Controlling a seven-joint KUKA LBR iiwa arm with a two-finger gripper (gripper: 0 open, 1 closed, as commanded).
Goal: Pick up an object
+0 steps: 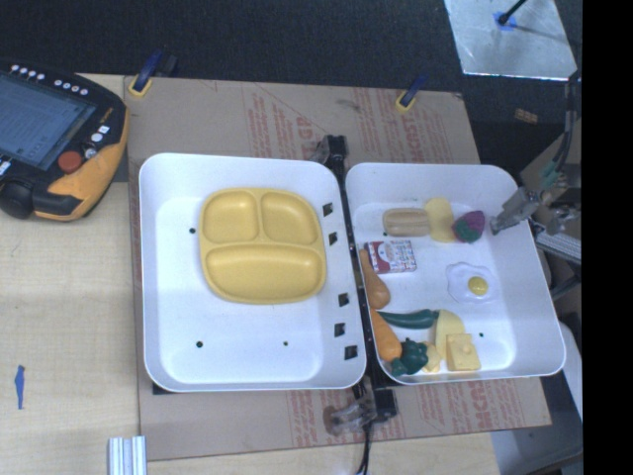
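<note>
Camera view: my gripper (509, 211) sits at the right bin's (514, 359) right rim, just beside the purple toy (469, 226); finger state perhaps hidden, cannot tell.

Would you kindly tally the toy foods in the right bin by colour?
Yellow (round piece, cheese wedge): 2
Orange carrots: 2
Green (pepper, broccoli): 2
Purple piece: 1
Tan bun: 1
Red-and-white packet: 1
White fried egg: 1
Total: 10

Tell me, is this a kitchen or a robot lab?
Probably a robot lab, not a kitchen. The food in the right bin looks like toys, such as the fried egg. A robot control tablet lies on the bench, and clamps hold the cardboard sheet.
</note>
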